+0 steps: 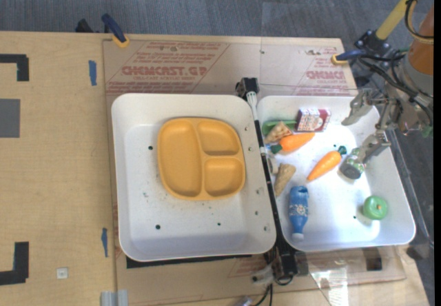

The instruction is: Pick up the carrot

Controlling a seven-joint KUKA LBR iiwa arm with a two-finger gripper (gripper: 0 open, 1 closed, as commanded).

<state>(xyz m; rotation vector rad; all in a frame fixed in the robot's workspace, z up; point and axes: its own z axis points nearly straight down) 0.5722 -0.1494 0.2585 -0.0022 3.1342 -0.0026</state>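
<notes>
Two orange carrots lie in the right bin [396, 180]. One carrot [324, 165] lies slanted near the bin's middle, its teal top pointing up-right. The other carrot [298, 142] lies closer to the bin's left wall, beside a green leafy piece. My gripper [353, 139] hangs over the right half of this bin, open, with its two fingers spread apart. The lower fingertip [351, 169] sits just right of the slanted carrot. Nothing is between the fingers.
The right bin also holds a red-and-white box [312, 119], a blue bottle [298, 209], a green apple [375, 208] and two tan pieces [283, 178]. A yellow divided plate [201, 158] lies in the left bin [131, 180]. Cables hang at the right.
</notes>
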